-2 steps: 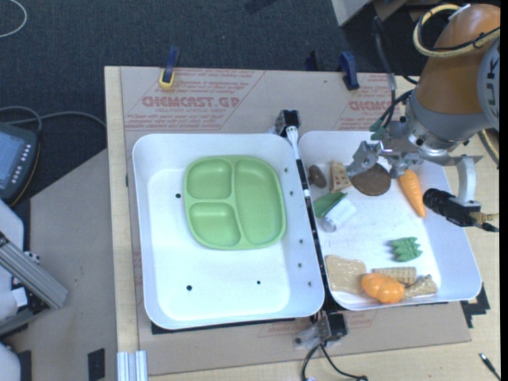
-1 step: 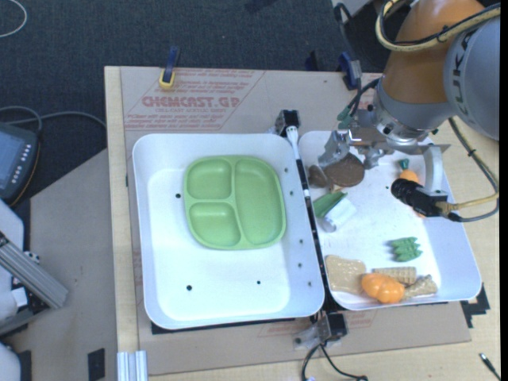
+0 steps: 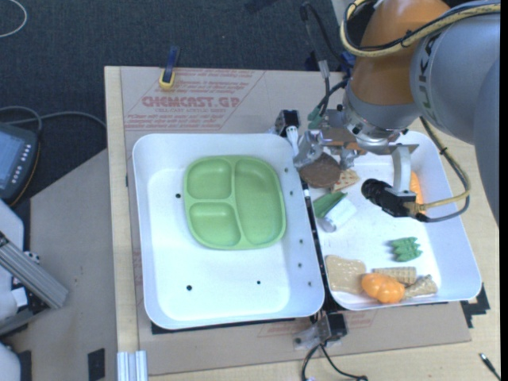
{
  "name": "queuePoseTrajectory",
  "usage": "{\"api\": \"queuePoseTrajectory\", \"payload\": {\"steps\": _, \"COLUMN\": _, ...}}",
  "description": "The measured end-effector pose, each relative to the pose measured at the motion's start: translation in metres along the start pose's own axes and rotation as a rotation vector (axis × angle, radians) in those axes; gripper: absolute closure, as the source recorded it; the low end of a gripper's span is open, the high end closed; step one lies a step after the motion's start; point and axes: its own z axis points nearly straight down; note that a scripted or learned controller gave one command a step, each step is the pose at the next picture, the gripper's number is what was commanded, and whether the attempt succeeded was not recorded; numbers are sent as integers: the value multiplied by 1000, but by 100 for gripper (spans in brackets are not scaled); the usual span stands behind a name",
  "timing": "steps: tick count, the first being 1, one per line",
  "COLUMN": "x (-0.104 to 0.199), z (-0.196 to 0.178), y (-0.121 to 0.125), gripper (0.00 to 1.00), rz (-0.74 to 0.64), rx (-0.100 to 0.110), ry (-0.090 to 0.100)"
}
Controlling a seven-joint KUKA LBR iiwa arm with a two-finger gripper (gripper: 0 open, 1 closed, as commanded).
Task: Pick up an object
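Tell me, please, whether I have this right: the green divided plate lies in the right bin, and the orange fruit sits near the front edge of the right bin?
Not quite. The camera view shows the green divided plate lying in the left bin, not the right one. The rest holds: the orange fruit does sit near the front edge of the right bin.

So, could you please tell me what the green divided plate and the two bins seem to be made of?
The green divided plate looks like moulded plastic, matte: uniform pale green, with soft rounded compartment ridges. The left bin and right bin look like thin formed white plastic, slightly glossy, with rounded rims, though that is only a guess.
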Motion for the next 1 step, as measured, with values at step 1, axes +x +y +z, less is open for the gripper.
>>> {"api": "queuePoseTrajectory", "payload": {"steps": 1, "x": 34, "z": 11, "y": 5, "gripper": 100, "rz": 2, "rx": 1, "ry": 0}}
